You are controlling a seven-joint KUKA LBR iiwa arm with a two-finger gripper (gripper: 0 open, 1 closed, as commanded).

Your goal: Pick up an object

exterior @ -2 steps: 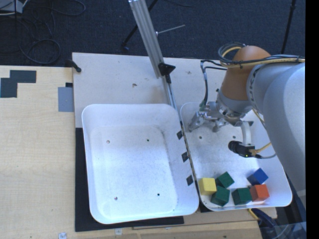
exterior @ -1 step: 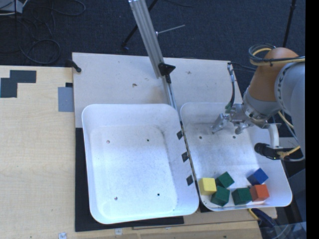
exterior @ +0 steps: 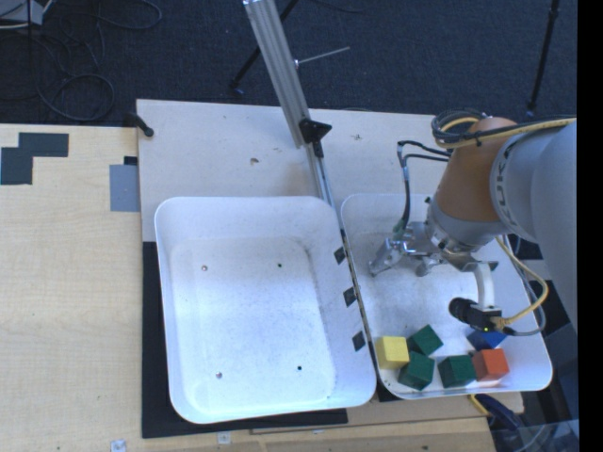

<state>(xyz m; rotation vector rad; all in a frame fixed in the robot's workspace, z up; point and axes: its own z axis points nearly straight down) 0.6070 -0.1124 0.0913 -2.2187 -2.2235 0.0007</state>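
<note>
Clustered at the right bin's (exterior: 537, 370) near edge, the blocks (exterior: 443, 356) lie untouched (gripper (exterior: 407, 252) hovers farther back, fingers apart, holding nothing), so the approach step remains: descend onto one.

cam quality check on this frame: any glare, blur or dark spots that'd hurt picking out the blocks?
Camera view: even, soft light, no hard shadows. The left bin and right bin wash out to near white, so their rims blur into the floors. The blocks stay distinct by colour: yellow block, green blocks, orange block. The pincer looks slightly soft. The floor behind the bench is dark, with little detail.
</note>
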